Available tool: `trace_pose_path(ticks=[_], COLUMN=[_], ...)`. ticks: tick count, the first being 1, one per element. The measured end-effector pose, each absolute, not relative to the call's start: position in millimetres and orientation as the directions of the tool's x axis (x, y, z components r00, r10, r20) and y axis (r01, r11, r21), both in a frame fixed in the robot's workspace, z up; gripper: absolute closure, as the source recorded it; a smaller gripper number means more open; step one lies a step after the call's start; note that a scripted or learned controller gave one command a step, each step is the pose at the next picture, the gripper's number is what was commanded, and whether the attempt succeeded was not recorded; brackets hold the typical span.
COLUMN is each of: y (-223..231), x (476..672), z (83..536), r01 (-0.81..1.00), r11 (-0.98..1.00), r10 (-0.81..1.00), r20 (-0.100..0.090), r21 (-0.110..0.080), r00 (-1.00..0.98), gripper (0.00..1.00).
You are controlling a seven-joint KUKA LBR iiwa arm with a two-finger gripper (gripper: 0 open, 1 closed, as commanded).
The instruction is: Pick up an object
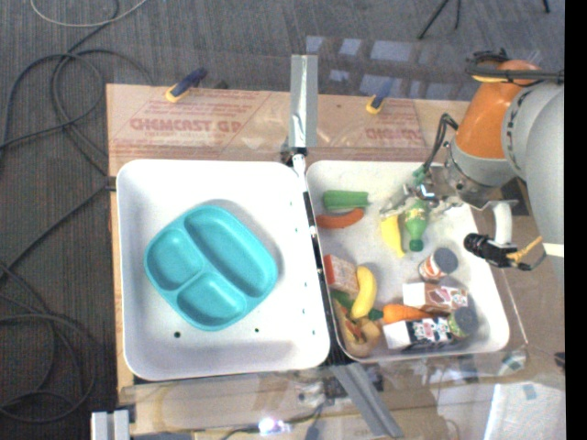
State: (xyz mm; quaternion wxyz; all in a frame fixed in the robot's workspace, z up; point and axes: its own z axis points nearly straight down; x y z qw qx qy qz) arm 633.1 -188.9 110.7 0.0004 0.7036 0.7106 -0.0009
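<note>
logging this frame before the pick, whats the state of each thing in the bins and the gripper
gripper: down in the right bin's far side, over the green bottle; finger state unclear
green bottle: lying down, under the gripper
teal divided plate: flat in the left bin, compartments bare
banana: lying flat near the divider
carrot: lying among the near-side clutter
green pepper: lying beside the red one

Grey arm (541,145), orange wrist band
</note>
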Motion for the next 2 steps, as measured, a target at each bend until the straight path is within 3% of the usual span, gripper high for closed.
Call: trace_pose_path(ticks=[1,2], y=[-189,-139], x=[633.1,588.0], z=[120,228], r01=[1.000,0.995], r11=[0.012,0.097], r10=[1.000,0.995], r20=[-0.005,0.000], r21=[-0.003,-0.001], r00=[-0.012,-0.097], gripper=[1.00,1.00])
